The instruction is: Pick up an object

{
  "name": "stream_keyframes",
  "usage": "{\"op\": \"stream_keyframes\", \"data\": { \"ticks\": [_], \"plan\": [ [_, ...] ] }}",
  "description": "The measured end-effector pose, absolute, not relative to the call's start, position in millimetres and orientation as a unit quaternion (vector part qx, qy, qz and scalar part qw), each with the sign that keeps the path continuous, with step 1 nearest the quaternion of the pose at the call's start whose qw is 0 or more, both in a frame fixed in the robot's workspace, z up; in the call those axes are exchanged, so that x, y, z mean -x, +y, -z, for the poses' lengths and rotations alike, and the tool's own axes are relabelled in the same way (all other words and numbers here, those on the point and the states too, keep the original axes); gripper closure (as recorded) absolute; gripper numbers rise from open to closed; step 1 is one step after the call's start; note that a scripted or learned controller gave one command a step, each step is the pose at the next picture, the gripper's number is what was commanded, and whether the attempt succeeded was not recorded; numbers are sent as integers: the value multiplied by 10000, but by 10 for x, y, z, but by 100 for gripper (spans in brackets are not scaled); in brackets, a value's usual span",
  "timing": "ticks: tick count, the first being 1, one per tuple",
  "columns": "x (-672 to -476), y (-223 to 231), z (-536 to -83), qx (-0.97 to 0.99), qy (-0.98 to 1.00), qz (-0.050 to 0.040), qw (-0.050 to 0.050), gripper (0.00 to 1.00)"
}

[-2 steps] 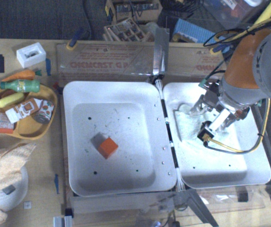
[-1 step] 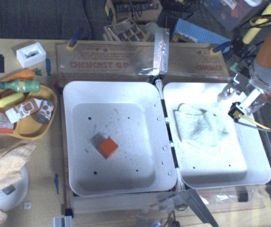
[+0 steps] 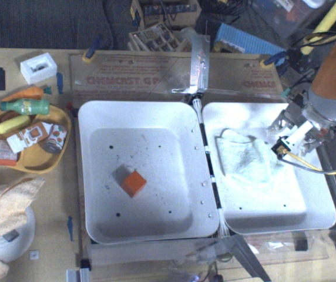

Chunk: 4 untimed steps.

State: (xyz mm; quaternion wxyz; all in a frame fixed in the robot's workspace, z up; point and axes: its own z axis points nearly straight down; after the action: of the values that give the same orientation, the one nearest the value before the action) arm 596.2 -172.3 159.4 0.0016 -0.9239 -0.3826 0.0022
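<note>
An orange cube (image 3: pixel 134 183) lies in the left bin (image 3: pixel 97 119), a little left of its middle, with a grey shadow or face on its upper left side. A crumpled pale, see-through cloth or bag (image 3: pixel 244 155) lies in the right bin (image 3: pixel 318 213), in its left half. My gripper (image 3: pixel 281 125) hangs over the far right part of the right bin, just right of the pale cloth. The grey arm with its orange band (image 3: pixel 331 75) reaches in from the right edge. Nothing can be seen held in the gripper.
A yellow bowl (image 3: pixel 39 164) with toy food and a green bottle stands left of the bins. A white box (image 3: pixel 38 67) sits behind it and a beige cloth (image 3: pixel 6 207) lies in front. A clear panel (image 3: pixel 133 78) stands behind the bins.
</note>
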Motion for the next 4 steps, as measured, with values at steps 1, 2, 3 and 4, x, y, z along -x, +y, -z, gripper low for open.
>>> {"op": "stream_keyframes", "data": {
  "ticks": [1,2,3,4],
  "plan": [
    [-6096,-2102,-2010,9409,-3387,0,-8,0],
    [-5829,-2022,-2219,9876,-1571,-19,11,0],
    [-5820,-2213,-2459,9937,-1123,-3,-3,0],
    [-5826,-2203,-2560,9934,-1143,-11,-6,100]
  ]
}}
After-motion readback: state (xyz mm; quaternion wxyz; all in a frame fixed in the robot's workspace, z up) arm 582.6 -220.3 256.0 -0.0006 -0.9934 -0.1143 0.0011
